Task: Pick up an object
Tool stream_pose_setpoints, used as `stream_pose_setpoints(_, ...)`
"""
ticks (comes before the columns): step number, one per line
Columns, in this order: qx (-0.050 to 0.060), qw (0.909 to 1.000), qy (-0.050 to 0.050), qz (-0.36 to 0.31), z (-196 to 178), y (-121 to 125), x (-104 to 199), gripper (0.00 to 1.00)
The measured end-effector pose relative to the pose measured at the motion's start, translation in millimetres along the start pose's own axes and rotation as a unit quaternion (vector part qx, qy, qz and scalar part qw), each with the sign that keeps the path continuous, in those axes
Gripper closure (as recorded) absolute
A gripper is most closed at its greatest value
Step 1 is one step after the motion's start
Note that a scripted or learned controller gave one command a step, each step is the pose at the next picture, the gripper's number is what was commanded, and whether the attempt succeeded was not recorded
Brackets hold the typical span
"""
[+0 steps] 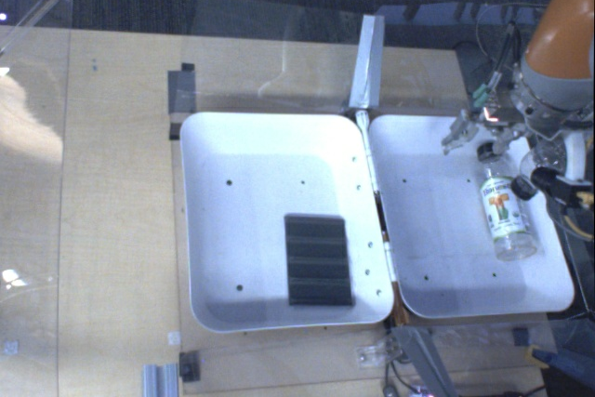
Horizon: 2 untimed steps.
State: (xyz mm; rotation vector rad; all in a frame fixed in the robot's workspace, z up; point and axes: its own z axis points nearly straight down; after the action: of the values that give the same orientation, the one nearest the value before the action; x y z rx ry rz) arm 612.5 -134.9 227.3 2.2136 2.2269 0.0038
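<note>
White, shallow bins sit side by side. At 6 o'clock in the left bin (214,200) lies a black ribbed block (318,259). At 3 o'clock in the right bin (418,246) a clear bottle (505,218) lies flat, with the gripper (497,127) just above, toward 12 o'clock; its closure cannot be told.

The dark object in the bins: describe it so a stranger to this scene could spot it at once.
Start at the left bin of the two white bins. In its lower middle lies the black ribbed block, flat and rectangular. Its neighbour, the clear labelled bottle, lies in the right bin beneath the arm.
</note>
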Motion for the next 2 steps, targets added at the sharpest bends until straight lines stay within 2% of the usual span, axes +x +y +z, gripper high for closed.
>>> stream_pose_setpoints(1,0.0,1.0,0.0,0.0,0,0,0,0.0)
stream_pose_setpoints(2,-0.002,0.9968,-0.001,0.079,-11,7,-70,0.0)
